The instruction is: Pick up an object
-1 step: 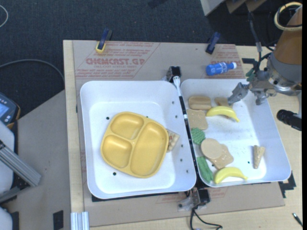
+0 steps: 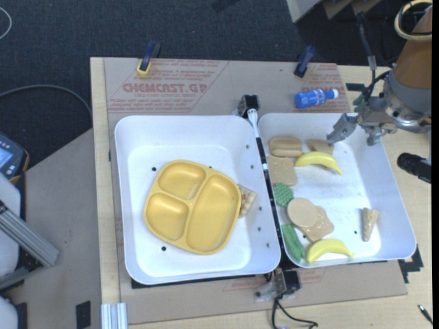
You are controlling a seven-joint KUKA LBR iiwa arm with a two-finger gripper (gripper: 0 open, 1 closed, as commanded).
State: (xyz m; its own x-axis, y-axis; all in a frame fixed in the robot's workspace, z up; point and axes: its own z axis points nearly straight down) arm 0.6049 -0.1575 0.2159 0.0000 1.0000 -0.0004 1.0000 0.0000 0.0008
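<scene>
The grey two-finger claw (image 2: 356, 129) hangs open and empty (fingers spread) over the right shallow white bin (image 2: 392, 190), near a yellow plastic banana (image 2: 318, 160).

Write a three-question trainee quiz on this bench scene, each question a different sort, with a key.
1. True or false: the yellow divided plate lies in the left bin.
2. How many bananas lie in the right bin?
3. The gripper hovers over which part of the right bin: A) far edge, B) near edge, C) centre?

Key: 1 true; 2 two, one far, one near; 3 A.
</scene>
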